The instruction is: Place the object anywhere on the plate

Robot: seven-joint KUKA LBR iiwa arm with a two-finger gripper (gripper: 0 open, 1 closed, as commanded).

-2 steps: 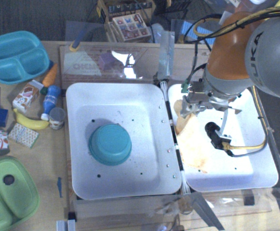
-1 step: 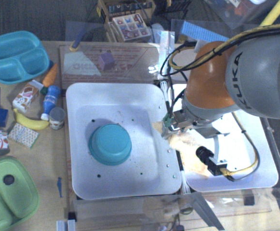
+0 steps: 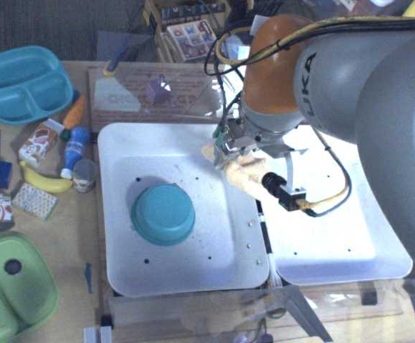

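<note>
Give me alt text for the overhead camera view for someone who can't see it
A grey and orange robot arm reaches in from the right, its gripper low over a pale object at the left bin's right edge. A teal plate sits in that bin, apart from the object.

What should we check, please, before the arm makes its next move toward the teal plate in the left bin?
1. Plate position: ok. The teal plate sits in the left bin, near its middle.
2. Plate top free: ok. Nothing lies on it.
3. Object location: ok. A pale, tan object sits at the seam between the two bins, under the tool.
4. Grasp confirmed: cannot tell. The wrist hides how the tool meets the object.
5. Path to plate: ok. Bare bin floor lies between the object and the plate.
6. Cable clearance: cannot tell. The yellow cable loops low over the right bin.
</note>
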